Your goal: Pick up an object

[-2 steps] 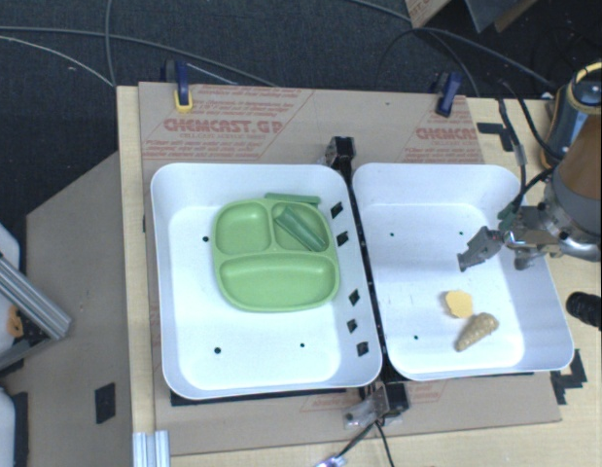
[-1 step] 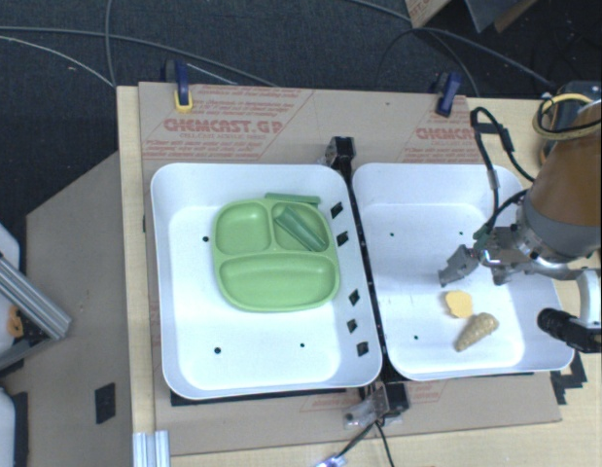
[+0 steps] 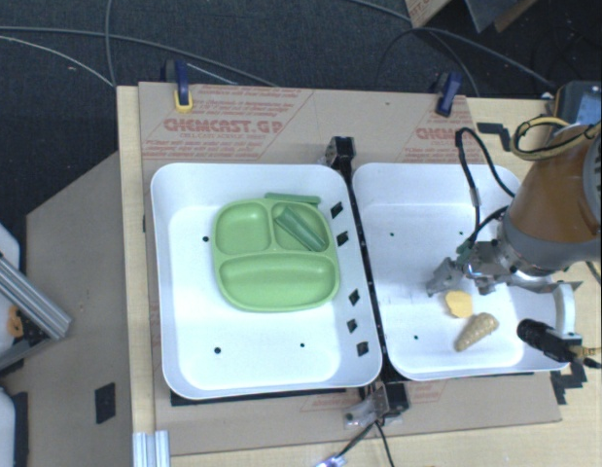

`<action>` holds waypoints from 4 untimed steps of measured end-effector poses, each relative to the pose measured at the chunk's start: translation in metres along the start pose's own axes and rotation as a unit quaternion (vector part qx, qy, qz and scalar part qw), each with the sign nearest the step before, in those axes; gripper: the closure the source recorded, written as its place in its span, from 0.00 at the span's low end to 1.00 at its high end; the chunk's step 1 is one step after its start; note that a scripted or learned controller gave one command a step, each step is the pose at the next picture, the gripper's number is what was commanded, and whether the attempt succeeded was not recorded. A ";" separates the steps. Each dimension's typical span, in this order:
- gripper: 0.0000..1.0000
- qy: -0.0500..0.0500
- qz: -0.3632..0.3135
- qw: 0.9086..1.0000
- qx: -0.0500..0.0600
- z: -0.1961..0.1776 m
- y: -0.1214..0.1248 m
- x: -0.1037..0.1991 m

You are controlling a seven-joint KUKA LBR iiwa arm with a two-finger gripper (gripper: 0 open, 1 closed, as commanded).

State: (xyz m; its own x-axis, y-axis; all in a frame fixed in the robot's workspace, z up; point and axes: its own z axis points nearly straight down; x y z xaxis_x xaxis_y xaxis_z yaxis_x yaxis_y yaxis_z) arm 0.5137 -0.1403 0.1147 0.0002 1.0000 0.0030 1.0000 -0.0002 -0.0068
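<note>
Nearest in the right bin lies a tan cone, small, likely light and stiff, best pinched across its thick middle. Just beyond it sits a yellow lump, rounded and possibly slippery. The pincer hangs just above the lump, nothing between its tips; its spread I cannot tell. Farther left, a green plate fills the other bin.

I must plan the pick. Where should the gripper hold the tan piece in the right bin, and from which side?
Grip the tan piece across its narrow middle, coming from above. It lies flat and slanted in the right bin, so the jaws should close across its long axis. The yellow piece lies close.
</note>
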 end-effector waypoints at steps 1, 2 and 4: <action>0.00 0.000 0.000 1.000 -0.001 0.032 -0.001 0.001; 1.00 0.000 0.000 1.000 -0.003 0.019 0.001 0.001; 1.00 -0.002 -0.001 1.000 -0.007 -0.099 0.013 0.009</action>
State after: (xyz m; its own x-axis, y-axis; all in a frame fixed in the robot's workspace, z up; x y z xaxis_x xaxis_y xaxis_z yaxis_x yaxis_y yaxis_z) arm 0.5272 -0.1316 0.2132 -0.0024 1.0000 -0.0010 1.0000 0.0024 0.0069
